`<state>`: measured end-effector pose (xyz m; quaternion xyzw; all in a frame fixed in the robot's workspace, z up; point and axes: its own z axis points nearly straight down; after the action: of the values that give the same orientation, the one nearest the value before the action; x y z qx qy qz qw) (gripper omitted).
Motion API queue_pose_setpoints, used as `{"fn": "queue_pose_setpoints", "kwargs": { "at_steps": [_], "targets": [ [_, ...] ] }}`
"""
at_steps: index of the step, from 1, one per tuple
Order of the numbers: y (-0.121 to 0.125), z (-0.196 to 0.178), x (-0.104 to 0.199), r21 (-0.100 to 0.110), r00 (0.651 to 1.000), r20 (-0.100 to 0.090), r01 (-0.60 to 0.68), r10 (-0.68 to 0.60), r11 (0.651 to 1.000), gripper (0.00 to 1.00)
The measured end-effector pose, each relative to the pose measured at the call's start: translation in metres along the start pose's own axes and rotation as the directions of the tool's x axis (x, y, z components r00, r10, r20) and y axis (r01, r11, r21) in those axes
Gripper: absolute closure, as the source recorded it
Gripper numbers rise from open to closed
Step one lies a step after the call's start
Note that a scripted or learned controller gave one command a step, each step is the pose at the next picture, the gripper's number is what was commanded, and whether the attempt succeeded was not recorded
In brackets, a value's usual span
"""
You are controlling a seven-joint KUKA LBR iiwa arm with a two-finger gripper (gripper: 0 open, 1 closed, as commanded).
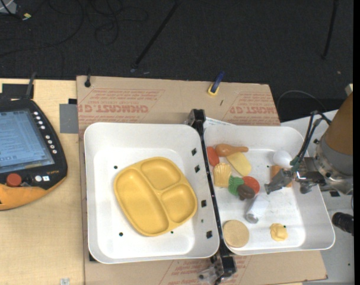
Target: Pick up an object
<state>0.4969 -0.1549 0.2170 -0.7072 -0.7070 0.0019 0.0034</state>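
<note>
Looking down on two white bins: the left bin (99, 159) holds one yellow divided plate (155, 195); the right bin (313, 233) holds about ten small toy foods, among them one carrot (230, 150), one round cracker (236, 233), and one small yellow piece (279, 231). The gripper (276, 183) hangs above the right bin's right side, beside the foods; whether it grasps anything cannot be told.

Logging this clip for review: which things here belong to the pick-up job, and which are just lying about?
Job:
gripper, low over the right bin
toy food there, such as the carrot, round cracker, small yellow piece

Lying about:
yellow divided tray in the left bin
control pendant on the bench
</note>
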Motion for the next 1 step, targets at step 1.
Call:
{"fn": "queue_pose_setpoints", "kwargs": {
  "at_steps": [1],
  "targets": [
    [0.0015,0.0598,-0.007,0.0,1.0,-0.001,0.001,-0.001,1.0,0.0]
  ]
}}
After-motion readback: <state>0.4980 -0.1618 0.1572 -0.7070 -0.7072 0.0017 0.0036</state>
